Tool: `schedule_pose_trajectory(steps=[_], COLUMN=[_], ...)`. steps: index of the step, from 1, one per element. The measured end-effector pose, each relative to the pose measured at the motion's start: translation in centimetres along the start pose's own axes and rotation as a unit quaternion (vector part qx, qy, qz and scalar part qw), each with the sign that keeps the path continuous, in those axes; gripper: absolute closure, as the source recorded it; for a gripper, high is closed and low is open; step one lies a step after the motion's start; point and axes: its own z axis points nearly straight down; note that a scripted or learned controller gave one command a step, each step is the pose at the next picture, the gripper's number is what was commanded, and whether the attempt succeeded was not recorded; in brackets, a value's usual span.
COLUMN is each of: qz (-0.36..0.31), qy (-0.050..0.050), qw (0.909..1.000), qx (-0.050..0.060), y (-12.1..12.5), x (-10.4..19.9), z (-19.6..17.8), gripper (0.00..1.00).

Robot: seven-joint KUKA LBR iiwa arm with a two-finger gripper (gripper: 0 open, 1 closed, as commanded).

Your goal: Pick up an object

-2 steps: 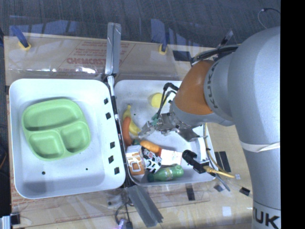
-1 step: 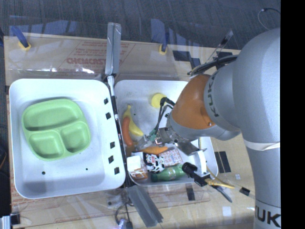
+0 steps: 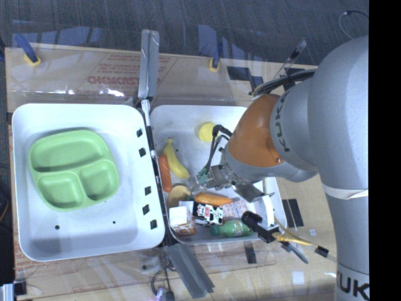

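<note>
My gripper [image 3: 208, 177] reaches down into the right bin [image 3: 182, 115], under the orange wrist band, just right of a yellow banana [image 3: 175, 160] and an orange carrot-like piece [image 3: 164, 172]. Right below it lies an orange oblong item [image 3: 213, 199], with a black-and-white patterned item [image 3: 208, 213] in front of that. A tan round piece [image 3: 179, 192] and a white and yellow box [image 3: 180, 217] sit at the bin's front left. Along the front wall lies a green bottle [image 3: 230, 229]. A yellow ball [image 3: 206, 132] rests farther back. The arm hides the bin's right part.
The left bin [image 3: 25, 231] holds a light green divided plate [image 3: 72, 168]. A grey divider bar [image 3: 148, 68] runs between the bins at the back.
</note>
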Motion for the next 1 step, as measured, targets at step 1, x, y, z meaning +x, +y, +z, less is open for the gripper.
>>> schedule_pose_trajectory(steps=[1], qz=[0.161], qy=[0.000], qw=[0.9870], qx=[0.002], y=[0.92], x=[7.48], z=[-12.65], gripper=[1.00])
